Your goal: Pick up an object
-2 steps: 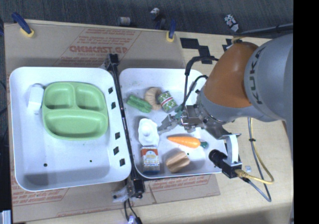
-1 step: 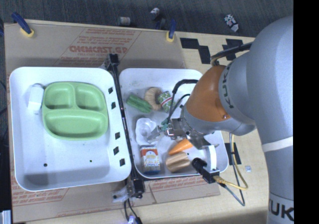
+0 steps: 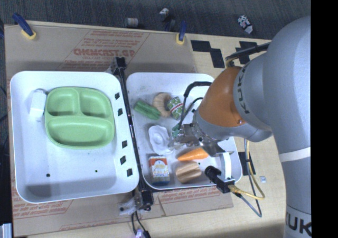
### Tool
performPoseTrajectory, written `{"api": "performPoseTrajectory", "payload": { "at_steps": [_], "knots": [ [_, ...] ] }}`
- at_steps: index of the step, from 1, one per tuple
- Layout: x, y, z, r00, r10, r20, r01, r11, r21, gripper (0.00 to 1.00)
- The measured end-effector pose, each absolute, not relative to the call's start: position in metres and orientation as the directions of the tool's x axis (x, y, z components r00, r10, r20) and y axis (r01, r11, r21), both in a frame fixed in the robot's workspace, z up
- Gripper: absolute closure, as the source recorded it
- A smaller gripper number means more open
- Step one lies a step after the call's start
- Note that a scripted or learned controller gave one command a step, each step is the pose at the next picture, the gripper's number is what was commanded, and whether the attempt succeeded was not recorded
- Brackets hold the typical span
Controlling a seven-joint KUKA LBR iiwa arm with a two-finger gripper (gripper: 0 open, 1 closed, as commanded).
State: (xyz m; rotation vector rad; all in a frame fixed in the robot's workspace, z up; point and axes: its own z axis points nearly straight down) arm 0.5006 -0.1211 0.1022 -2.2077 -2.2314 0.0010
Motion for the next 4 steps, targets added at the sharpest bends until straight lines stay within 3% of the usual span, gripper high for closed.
{"api": "performPoseTrajectory", "payload": {
  "at_steps": [1,2,3,4],
  "knots": [
    [0.477,-0.073,0.208,-0.006,1.000,0.001,1.000,0.006,0.001,1.00],
    [0.477,-0.073,0.208,-0.006,1.000,0.000,1.000,0.006,0.000,0.00],
    [0.553,-0.084,0.296,-0.005,1.000,-0.001,1.000,0.005,0.003,0.00],
    [0.554,-0.084,0.306,-0.014,1.000,-0.001,1.000,0.014,0.005,1.00]
  ]
}}
